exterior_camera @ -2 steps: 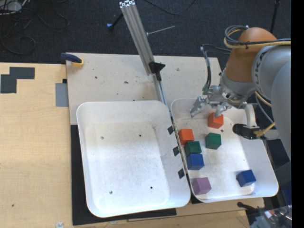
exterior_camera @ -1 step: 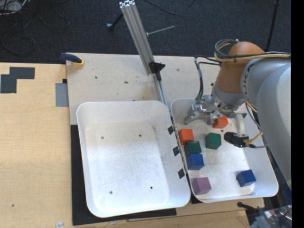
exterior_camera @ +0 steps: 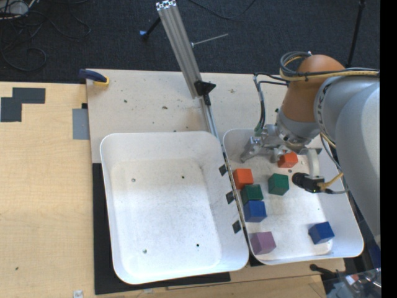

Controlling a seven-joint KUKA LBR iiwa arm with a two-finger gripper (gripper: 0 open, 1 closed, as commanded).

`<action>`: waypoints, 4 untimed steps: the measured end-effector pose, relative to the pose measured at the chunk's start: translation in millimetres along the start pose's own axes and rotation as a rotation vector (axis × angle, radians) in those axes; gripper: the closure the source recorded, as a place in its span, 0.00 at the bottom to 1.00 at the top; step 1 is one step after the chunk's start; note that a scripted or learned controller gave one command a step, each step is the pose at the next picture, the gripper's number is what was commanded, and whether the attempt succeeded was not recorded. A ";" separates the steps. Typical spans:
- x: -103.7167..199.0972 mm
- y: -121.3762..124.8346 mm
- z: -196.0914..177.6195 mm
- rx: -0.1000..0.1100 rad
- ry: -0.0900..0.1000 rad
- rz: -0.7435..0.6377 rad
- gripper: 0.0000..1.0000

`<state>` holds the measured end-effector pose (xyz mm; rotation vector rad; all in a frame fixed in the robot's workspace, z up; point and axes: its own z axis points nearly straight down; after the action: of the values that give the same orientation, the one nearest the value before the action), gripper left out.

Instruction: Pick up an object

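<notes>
Orange-red small cube (exterior_camera: 287,160) at the right bin's (exterior_camera: 347,244) 12 o'clock, beside the gripper (exterior_camera: 265,143): likely light, rigid; grip opposite flat faces. Finger state: cannot tell.

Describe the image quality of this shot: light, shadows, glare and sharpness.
Camera view: even, soft overhead light, with only faint shadows beside the blocks, such as the green block and the purple block. The left bin looks bright white with little surface detail. The floor at the top is dark. The focus is moderately soft throughout; the tool lacks fine detail.
</notes>
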<state>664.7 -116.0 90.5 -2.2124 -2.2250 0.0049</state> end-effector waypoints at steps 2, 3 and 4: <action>6.7 0.7 -70.7 -0.009 -0.001 0.003 1.00; 5.2 2.4 -113.3 -0.007 -0.001 0.003 1.00; -0.6 2.1 -176.6 -0.010 -0.002 0.002 1.00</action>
<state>667.7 -116.7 267.2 -2.2207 -2.2287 -0.0043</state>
